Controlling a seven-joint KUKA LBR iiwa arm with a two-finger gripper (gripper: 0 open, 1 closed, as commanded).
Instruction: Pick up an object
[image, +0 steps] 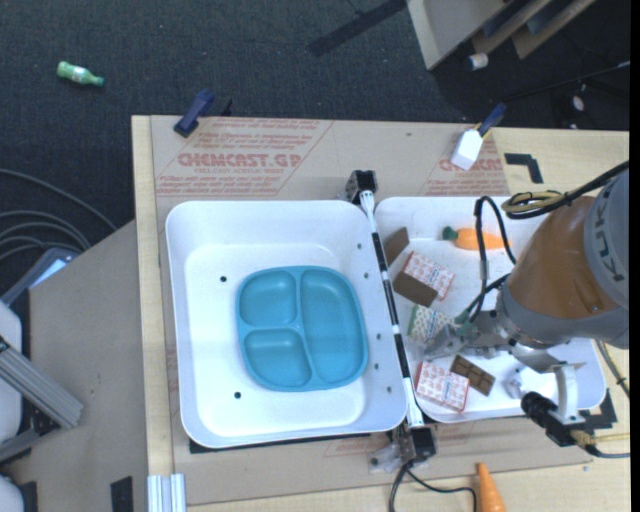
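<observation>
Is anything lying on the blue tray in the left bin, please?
No, the blue tray lies in the left bin with all its compartments bare, while the small items sit in the right bin.

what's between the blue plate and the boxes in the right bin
In the camera view, bare white floor of the left bin, then the two bins' touching rims, separate the blue divided plate from the patterned boxes.

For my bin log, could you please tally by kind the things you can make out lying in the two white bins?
Blue divided plate: 1
Red-and-white patterned boxes: 2
Brown blocks: 3
Orange item: 1
Green-patterned item: 1
Total: 8; the arm hides part of the right bin, so more may lie beneath.
</observation>
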